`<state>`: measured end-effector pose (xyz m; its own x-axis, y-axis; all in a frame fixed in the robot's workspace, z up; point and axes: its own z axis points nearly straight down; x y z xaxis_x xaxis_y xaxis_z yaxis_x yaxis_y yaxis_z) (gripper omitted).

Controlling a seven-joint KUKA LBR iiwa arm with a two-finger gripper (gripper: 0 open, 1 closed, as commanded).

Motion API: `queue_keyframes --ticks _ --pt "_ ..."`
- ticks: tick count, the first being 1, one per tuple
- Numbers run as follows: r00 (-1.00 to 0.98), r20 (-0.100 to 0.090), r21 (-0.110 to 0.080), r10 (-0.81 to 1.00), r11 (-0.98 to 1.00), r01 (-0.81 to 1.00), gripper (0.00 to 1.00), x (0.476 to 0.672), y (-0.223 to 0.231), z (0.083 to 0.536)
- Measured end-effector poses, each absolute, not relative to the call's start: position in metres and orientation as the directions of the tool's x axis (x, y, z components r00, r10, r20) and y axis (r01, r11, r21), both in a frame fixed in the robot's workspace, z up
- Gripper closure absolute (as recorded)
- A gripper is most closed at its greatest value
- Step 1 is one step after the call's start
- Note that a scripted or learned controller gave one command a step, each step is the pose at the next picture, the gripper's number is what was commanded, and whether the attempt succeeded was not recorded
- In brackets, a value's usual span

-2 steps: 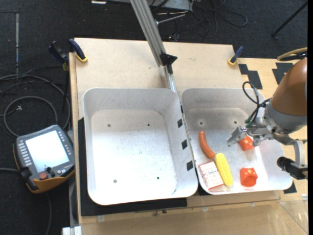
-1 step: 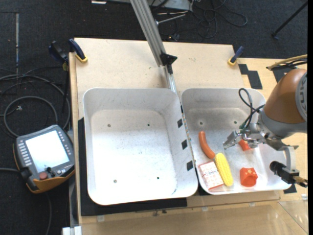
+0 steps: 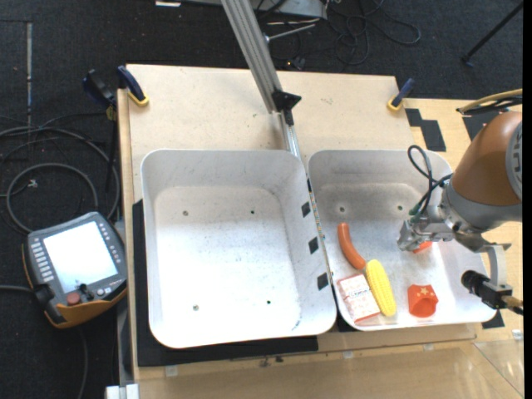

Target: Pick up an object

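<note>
The gripper [image 3: 416, 238] is seen low over the right bin [image 3: 376, 166], near its right wall, with a small red-orange object [image 3: 424, 244] right at its tip; whether that object is clasped between the fingers or merely lies under them cannot be told, nor can the fingers' spread be judged from this slant. The other candidates are found toward the front-left of the tip: a hot dog [image 3: 351, 246], lying with its long axis running from back-left to front-right, a corn cob [image 3: 380, 287] just in front of it on much the same axis, a small white card [image 3: 357, 298] touching the cob's left side, and a red block [image 3: 423, 300] almost straight in front of the gripper (and well apart from the cob). Nothing is held in the left bin [image 3: 218, 248].
</note>
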<state>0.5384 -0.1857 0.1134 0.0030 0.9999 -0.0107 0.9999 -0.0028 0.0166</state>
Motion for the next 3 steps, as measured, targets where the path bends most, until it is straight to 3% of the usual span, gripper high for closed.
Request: queue_keyframes --ticks 2,3 --pt "-0.004 -0.002 0.005 1.000 0.004 1.000 1.00 0.550 -0.190 0.209" --pt "-0.003 -0.001 0.000 1.000 0.003 1.000 1.00 0.550 -0.190 0.203"
